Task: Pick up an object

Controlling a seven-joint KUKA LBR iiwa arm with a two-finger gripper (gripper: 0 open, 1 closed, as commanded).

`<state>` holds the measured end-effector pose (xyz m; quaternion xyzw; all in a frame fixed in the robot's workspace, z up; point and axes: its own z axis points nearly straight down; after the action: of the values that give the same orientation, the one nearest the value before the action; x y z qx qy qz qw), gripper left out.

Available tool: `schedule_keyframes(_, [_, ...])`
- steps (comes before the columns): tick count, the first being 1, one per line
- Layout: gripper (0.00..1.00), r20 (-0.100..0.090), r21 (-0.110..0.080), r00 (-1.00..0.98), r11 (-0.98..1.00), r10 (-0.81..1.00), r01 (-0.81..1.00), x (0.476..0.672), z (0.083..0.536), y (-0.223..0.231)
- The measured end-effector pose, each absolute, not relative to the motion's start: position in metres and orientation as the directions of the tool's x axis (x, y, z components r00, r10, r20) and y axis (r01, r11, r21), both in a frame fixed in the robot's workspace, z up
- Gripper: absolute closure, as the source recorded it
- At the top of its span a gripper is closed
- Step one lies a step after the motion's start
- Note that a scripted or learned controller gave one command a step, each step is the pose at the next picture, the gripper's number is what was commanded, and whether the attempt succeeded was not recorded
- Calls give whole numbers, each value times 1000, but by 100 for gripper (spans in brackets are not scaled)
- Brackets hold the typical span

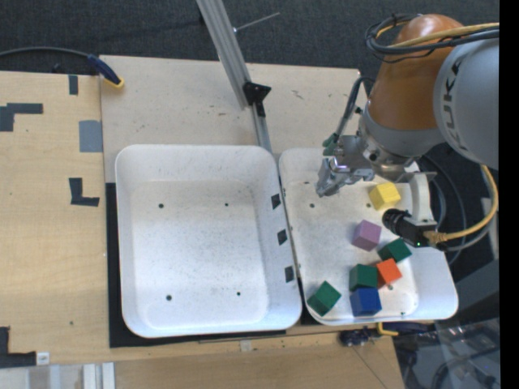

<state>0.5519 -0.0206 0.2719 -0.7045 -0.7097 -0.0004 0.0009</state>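
The blocks lie in the right bin [302,217], gathered toward its near and right side. A yellow block [384,194] sits farthest back, just right of the tool [330,182]. Nearer the camera is a purple block [366,235]. Beyond it, toward the bin's right wall, a dark green block [396,251] sits beside an orange block [390,271]. Touching the orange one on its left is another green block [364,277], with a blue block [366,301] right in front of it. A third green block [324,297] lies apart from that cluster, near the bin's front left corner.

The tool hangs over the back part of the right bin, left of the yellow block, its metal fingers pointing down toward bare white floor. Nothing shows between them, and whether they stand wide or narrow cannot be told from this angle.

The arm [422,79], grey with its orange band, reaches in from the right. The left bin [195,160] sits just beside the right one on the wooden worktop [49,241]. A slanted metal rail [227,39] crosses behind the bins
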Motion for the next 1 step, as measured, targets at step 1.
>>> schedule_keyframes(1, [100,1,-2,-8,8,1000,1000,563,266,38])
